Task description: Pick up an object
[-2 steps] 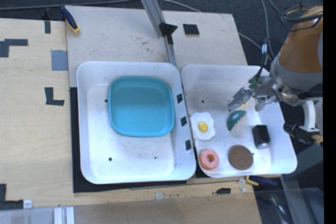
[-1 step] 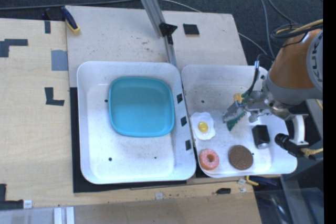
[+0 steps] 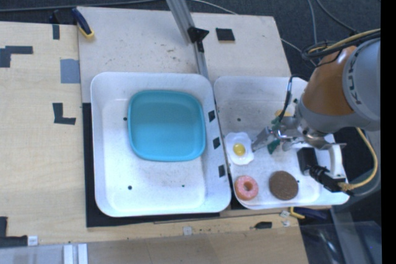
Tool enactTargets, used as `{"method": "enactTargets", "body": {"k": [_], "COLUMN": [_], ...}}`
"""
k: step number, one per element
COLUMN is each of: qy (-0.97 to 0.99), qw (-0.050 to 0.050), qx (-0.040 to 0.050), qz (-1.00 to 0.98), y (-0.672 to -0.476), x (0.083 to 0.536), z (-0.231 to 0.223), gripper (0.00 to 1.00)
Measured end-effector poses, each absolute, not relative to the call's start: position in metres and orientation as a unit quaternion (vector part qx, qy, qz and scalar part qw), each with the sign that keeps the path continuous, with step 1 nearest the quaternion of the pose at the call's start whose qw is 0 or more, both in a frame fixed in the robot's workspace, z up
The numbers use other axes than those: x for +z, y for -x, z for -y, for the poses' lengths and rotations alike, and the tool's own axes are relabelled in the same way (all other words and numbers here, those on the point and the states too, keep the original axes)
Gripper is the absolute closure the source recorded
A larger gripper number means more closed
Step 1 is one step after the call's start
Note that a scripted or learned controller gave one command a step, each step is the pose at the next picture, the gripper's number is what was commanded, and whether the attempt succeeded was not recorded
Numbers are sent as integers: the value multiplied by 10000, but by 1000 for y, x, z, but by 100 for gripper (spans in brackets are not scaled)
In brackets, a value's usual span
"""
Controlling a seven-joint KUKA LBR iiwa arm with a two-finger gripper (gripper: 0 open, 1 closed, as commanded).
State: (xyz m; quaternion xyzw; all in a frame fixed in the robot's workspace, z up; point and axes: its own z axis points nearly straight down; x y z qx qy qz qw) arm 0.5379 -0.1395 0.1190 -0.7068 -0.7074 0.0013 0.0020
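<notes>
In the right bin [image 3: 260,93] lie a fried-egg toy [image 3: 239,150], a pink donut [image 3: 247,187] and a round brown cookie [image 3: 284,185]. My gripper [image 3: 267,142] hangs low over this bin, just right of the egg and above the cookie, pointing left. Its fingers stand open with nothing between them. The grey arm with its orange band [image 3: 328,93] comes in from the right and hides part of the bin's right side.
The left bin [image 3: 108,151] holds a blue square plate [image 3: 166,125]. A metal rail [image 3: 179,3] runs diagonally behind the bins. Cables [image 3: 291,111] hang by the wrist. A raised divider separates the two bins.
</notes>
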Motion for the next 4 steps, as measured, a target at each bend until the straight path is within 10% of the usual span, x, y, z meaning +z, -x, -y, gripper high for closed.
{"method": "enactTargets", "body": {"k": [1,2,4], "qy": [7073,7067,7069], "qw": [-13,-27,-13], "qx": [-4,-21,-10], "qz": [7070,7075,7073], "y": [-539,-540,-543], "x": [91,102,206], "z": [140,139,136], "gripper": [0,100,100]}}
